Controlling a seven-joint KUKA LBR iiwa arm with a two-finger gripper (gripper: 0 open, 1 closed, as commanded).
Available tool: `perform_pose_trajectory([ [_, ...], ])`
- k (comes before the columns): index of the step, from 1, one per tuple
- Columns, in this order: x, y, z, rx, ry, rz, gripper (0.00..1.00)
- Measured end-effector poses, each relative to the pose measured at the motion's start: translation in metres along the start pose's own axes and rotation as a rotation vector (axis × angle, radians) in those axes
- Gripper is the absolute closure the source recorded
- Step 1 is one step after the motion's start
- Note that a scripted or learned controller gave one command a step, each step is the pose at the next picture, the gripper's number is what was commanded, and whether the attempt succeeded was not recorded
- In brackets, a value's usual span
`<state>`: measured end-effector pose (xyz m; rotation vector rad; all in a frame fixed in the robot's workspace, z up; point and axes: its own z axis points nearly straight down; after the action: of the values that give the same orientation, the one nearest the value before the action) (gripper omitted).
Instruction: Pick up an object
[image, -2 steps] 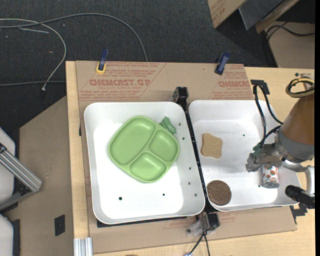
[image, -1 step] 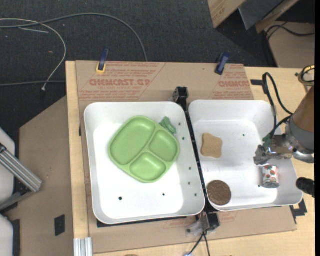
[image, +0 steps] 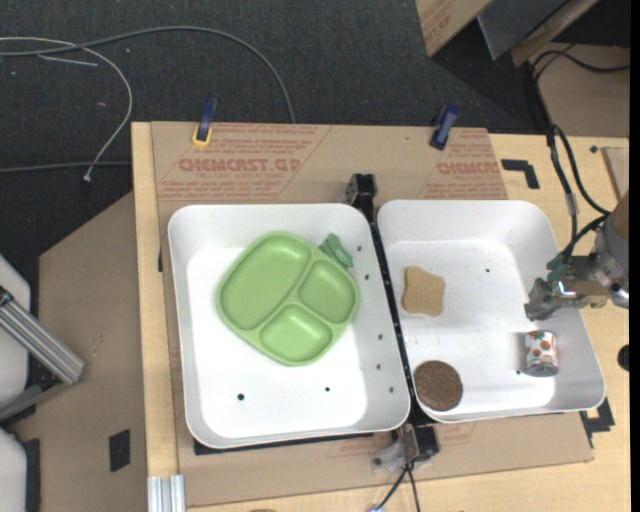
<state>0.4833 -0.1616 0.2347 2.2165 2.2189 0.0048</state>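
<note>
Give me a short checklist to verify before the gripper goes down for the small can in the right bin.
1. Small can lies apart from other things: ok.
2. Gripper is directly above the can: not ok, it sits toward the far side.
3. Fingers open enough: cannot tell.
4. Tan sponge and brown disc are out of the path: ok.
5. Can is away from the right bin wall: not ok, it lies near the right rim.
</note>
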Motion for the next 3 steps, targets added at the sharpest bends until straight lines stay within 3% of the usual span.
perform_pose_trajectory([
  [3, 0.16, 0.06, -0.005, 0.005, 0.004, -0.007, 1.0],
])
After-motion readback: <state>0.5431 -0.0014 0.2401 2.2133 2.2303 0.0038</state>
